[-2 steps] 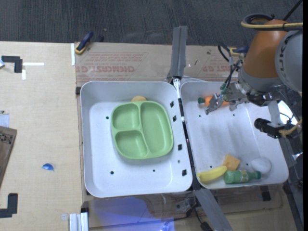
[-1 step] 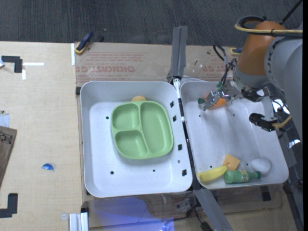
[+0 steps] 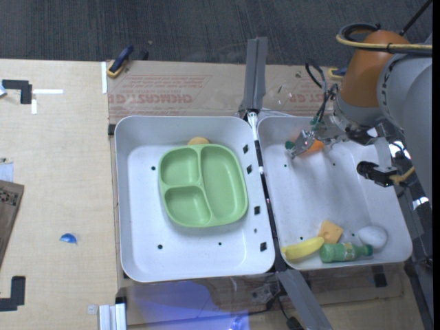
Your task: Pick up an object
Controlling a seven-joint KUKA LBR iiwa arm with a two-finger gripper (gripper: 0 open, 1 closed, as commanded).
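One small orange object [image 3: 313, 144] sits pinched between the gripper [image 3: 307, 144] fingers.

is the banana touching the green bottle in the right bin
Touching. The camera view shows the banana lying with its right end against the green bottle at the right bin's front edge, with no white showing between them.

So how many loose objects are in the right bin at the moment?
5: a banana, a yellow wedge, a green bottle and a white object near the front edge, plus a small orange item at the back by the gripper. Others may be hidden under the arm.
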